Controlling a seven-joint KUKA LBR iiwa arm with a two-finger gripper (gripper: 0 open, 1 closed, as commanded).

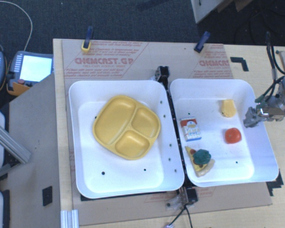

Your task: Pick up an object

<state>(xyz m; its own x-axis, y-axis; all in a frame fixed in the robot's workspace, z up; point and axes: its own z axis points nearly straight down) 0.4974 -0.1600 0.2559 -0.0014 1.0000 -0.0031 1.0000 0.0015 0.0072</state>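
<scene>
Metal jaws (252, 118), state unclear, hover at the right bin's (213, 85) rim near a round red tomato (232, 135).

Reaching in from the right edge of the camera view, low and roughly level. Gripper (252, 118) at the leftmost end, metallic grey, tips pointing left and slightly down. Behind it, to the right, a pale wrist block with dark cables looping up and away. Nothing seen between the tips

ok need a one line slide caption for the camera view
Gripper at the right bin's edge near a tomato; yellow divided plate in the left bin.
</scene>
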